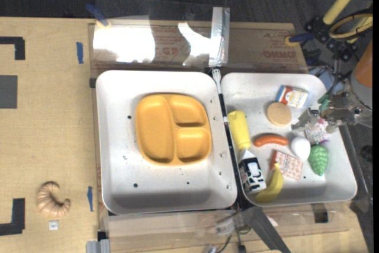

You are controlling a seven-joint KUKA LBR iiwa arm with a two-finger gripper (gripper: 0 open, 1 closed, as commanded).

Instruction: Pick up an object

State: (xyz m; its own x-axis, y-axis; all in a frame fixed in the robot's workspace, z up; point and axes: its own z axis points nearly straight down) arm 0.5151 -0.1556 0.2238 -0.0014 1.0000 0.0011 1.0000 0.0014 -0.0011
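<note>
Arm (362, 77) enters at right edge: grey body with an orange band just above the wrist. Wrist end is grey/silver metal hardware, boxy and angular (fine detail too blurred to read). Dark cabling runs close by the upper part of the arm.

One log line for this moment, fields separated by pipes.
gripper low at right bin's right side | near white egg and green grapes | grasp unconfirmed | yellow tray in left bin
</note>
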